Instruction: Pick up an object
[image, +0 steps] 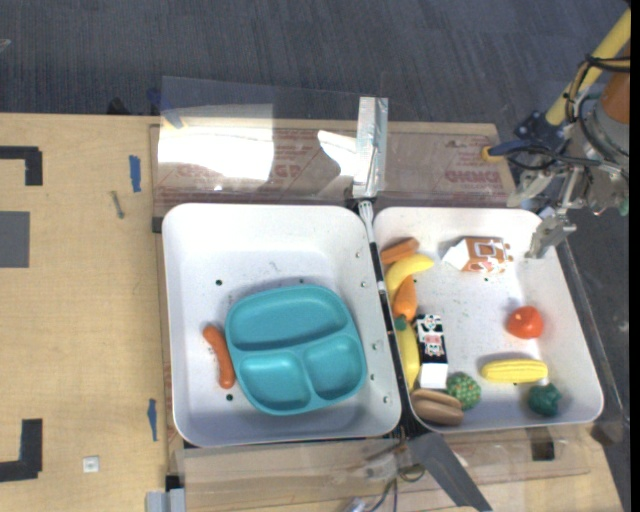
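Observation:
The right bin (570, 300) holds several toy foods. Along its left wall lie an orange sausage (399, 247), a banana (409, 267) and a carrot (404, 298). A white-and-orange box (480, 254) lies near the back. A red tomato (524, 322), a yellow corn cob (514, 371), a dark green vegetable (545, 400), broccoli (462, 388), a brown bun (437, 405) and a black-and-white carton (431, 337) sit toward the front. My gripper (553, 222) hangs over the bin's back right corner, to the right of the box, with nothing seen in it.
The left bin (190, 260) holds a teal divided plate (295, 347) with an orange sausage (220, 356) beside its left edge. A clear panel with a taped post (370, 150) stands behind the bins. Cables and the arm crowd the upper right.

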